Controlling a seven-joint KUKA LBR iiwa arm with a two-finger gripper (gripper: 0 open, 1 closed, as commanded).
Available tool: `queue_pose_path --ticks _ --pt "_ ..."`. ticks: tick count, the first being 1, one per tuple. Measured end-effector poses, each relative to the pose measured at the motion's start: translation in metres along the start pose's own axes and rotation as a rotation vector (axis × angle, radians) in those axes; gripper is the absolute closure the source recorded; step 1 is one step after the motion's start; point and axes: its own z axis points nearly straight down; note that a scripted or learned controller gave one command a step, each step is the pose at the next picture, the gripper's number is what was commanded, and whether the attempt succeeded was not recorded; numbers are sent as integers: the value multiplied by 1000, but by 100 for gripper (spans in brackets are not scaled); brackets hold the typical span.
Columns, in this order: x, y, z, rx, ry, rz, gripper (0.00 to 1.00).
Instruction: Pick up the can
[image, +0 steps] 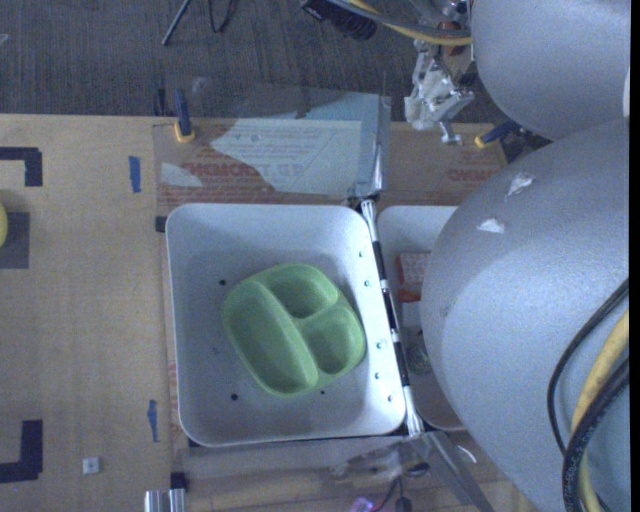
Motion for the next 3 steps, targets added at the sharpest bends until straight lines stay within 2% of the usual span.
queue_pose_path --ticks 1,2,3 --pt "0 0 -10 0 1 0 100" --pt "-42 -86 32 1 -4 23 100" --pt "10 -117 114 1 -5 26 100"
